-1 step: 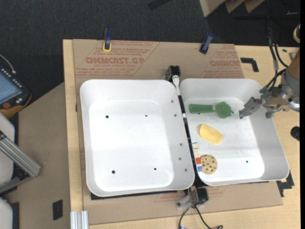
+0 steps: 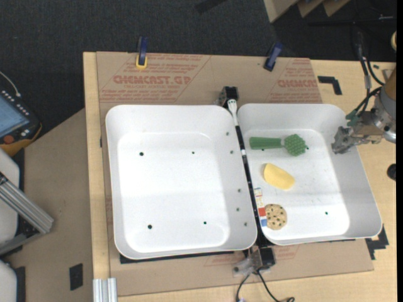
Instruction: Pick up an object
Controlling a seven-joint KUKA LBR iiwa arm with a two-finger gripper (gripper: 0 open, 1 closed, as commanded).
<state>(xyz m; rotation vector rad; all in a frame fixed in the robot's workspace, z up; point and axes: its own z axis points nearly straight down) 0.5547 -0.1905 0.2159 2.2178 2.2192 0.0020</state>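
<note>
The right bin (image 2: 352, 187) holds three objects. A green brush (image 2: 280, 144) lies near its far side, handle pointing left. Below it sits a yellow lemon-shaped piece (image 2: 278, 177). A round cookie with dark chips (image 2: 275, 216) rests near the bin's front left corner, beside a small red and blue item (image 2: 262, 212). My gripper (image 2: 344, 141) hangs at the right bin's far right edge, well to the right of the brush, with nothing seen between its fingers. Their spread is too small to make out.
The left bin (image 2: 126, 168) stands beside the right one on a cardboard sheet (image 2: 189, 74). Blue and yellow clamps (image 2: 141, 54) pin the cardboard's far edge. Cables run along the seam between bins and at the front edge.
</note>
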